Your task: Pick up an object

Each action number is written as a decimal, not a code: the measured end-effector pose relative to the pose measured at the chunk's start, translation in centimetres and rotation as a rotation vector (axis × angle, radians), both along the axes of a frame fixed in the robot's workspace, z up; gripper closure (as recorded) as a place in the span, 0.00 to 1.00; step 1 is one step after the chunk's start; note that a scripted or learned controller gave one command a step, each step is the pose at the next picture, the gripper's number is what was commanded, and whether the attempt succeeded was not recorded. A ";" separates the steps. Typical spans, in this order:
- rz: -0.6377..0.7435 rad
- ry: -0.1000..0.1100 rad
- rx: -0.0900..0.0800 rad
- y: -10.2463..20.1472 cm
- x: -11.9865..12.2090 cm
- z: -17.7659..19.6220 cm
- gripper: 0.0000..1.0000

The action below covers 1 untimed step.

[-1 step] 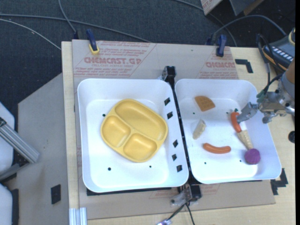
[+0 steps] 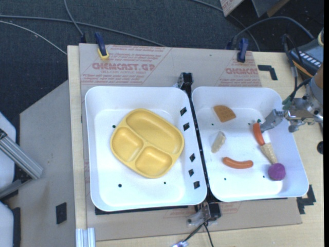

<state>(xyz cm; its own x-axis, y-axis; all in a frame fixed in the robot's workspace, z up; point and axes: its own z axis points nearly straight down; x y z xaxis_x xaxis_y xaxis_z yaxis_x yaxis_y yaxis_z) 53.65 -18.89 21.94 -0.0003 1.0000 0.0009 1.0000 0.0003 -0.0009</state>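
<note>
Bench (image 2: 51, 153), 2 white bins (image 2: 97, 138), 1 yellow tray (image 2: 147, 142), 5 toy foods (image 2: 238, 162), end effector (image 2: 270, 121) grip unclear.

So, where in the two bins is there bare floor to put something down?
Left bin: bare strip in front of the yellow plate. Right bin: bare near corner left of the sausage. Crowded at its right side: gripper, carrot, cone, purple ball.

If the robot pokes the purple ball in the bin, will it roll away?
Probably, a little. The purple ball looks round, so a nudge would likely roll it. It sits close to the right bin's wall and against a cone-shaped piece, which may stop it soon. It looks small and likely light, so fingers could knock it aside.
</note>
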 end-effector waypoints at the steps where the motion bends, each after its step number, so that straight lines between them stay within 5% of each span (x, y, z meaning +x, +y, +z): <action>1: -0.001 0.004 0.001 -0.5 0.1 -4.4 0.00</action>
<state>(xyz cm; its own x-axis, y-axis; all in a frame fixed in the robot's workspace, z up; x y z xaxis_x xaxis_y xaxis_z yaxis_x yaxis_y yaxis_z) 53.75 -19.43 17.56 0.0003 1.0000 0.0021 1.0000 -0.0003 -0.0048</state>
